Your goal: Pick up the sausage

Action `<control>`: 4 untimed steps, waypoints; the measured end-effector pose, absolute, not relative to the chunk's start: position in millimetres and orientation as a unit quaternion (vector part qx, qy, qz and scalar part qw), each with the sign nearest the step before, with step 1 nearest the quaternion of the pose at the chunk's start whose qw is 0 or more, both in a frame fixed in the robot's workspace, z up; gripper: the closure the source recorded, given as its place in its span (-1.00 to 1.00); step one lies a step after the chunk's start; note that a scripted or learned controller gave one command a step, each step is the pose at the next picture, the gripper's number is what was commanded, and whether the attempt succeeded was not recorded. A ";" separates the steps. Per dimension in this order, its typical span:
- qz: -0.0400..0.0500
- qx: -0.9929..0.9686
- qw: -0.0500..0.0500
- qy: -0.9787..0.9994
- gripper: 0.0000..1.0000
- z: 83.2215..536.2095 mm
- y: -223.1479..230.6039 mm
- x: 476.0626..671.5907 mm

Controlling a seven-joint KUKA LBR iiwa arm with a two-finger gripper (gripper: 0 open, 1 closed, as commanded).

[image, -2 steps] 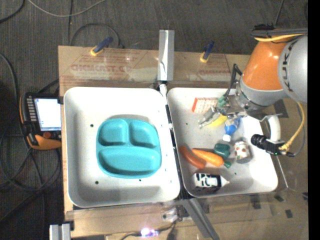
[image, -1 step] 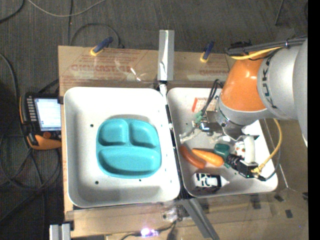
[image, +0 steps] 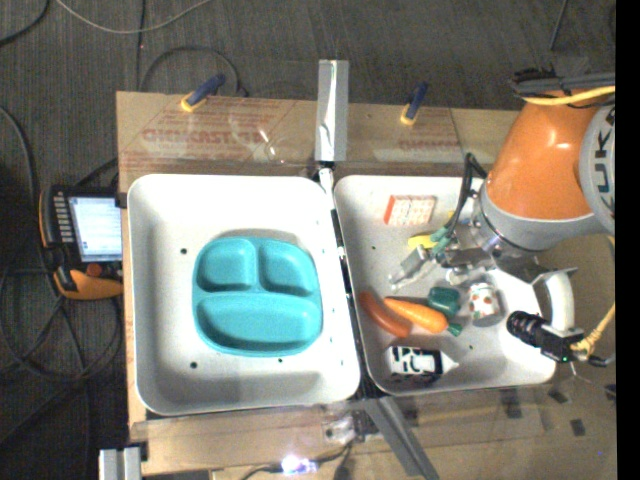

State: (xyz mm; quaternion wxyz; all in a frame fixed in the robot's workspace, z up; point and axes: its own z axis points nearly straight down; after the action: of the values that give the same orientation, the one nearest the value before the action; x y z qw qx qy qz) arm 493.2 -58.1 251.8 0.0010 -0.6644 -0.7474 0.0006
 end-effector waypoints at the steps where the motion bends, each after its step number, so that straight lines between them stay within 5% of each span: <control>1: 0.001 -0.602 0.002 -0.798 -1.00 182.7 3.9 483.3; 2: 0.001 -0.595 0.001 -0.804 -1.00 183.1 -55.3 483.6; 3: 0.000 -0.587 0.001 -0.810 -1.00 182.9 -9.1 483.8; 4: 0.001 -0.598 0.001 -0.802 -1.00 183.1 -70.6 483.5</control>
State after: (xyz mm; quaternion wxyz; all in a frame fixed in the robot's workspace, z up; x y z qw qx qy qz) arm 483.5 -70.6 183.1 0.0005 -0.5978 -0.8016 0.0011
